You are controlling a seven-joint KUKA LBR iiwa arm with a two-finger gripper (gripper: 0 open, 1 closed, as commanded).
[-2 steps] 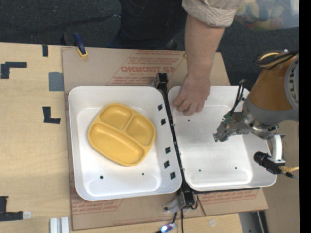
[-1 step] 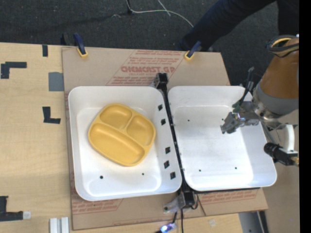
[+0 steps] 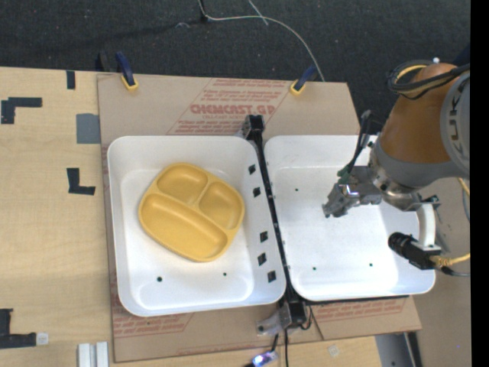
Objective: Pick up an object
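Note:
A yellow three-compartment plate (image 3: 191, 209) lies flat in the left white bin (image 3: 130, 281), toward its upper middle. My gripper (image 3: 336, 204) hangs over the right white bin (image 3: 336, 277), near its middle right, well apart from the plate. The grey arm with its orange band (image 3: 416, 125) comes in from the right above it. I see nothing between the fingers from this angle.
A black divider (image 3: 263, 205) with clips runs between the two bins. Both bins rest on a cardboard sheet (image 3: 221, 105) held by blue-and-yellow clamps at the back. A black cable plug (image 3: 409, 251) hangs by the arm at the right bin's edge.

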